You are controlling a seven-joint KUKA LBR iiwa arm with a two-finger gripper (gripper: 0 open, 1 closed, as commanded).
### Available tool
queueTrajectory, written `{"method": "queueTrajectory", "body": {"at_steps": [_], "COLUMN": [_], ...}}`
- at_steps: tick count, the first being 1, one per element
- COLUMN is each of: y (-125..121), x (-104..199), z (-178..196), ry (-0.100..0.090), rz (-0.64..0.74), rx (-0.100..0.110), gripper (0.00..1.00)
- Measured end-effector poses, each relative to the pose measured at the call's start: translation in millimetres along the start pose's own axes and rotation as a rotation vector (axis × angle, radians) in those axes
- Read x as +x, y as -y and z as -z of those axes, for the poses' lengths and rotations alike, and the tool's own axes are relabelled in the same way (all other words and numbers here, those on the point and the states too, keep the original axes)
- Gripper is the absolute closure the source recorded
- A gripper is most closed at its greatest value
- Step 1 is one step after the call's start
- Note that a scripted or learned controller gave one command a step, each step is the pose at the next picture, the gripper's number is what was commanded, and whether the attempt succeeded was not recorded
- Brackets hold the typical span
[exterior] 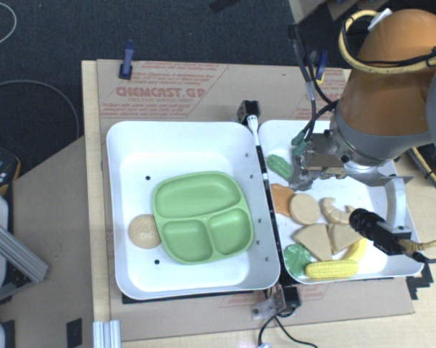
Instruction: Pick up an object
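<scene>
Camera view puts the gripper (302,181) low over the right bin (279,140), at its left side, and whether it is open or closed I cannot tell, since the wrist hides its tip. Nothing can be seen held in it. Just beside it on the left lies a green piece (279,167), and just below it an orange piece (281,194) touching a round cookie (303,209); any of these could serve as the object to pick. Further out sit a bread slice (316,239), a corn cob (332,269) and a second green bit (298,257), packed close together. The left bin (131,165) bears a green plate (201,216) with a tan disc (143,231) against its edge. The chief risk, as I judge it, is crowding: closing here could catch two pieces at once or nudge one aside. The bin wall is also near, so a descent slightly left could strike the rim.
</scene>
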State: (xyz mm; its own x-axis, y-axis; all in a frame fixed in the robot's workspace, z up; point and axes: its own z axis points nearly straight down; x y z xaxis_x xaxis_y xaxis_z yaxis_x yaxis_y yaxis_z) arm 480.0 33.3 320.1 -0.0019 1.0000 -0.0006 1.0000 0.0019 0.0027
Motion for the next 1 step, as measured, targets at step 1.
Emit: {"method": "queueTrajectory", "body": {"at_steps": [1], "y": [2.0], "x": [23.9], "z": [-75.1], "ry": [-0.001], "rz": [-0.001], "rx": [0.011], "gripper": [1.0]}}
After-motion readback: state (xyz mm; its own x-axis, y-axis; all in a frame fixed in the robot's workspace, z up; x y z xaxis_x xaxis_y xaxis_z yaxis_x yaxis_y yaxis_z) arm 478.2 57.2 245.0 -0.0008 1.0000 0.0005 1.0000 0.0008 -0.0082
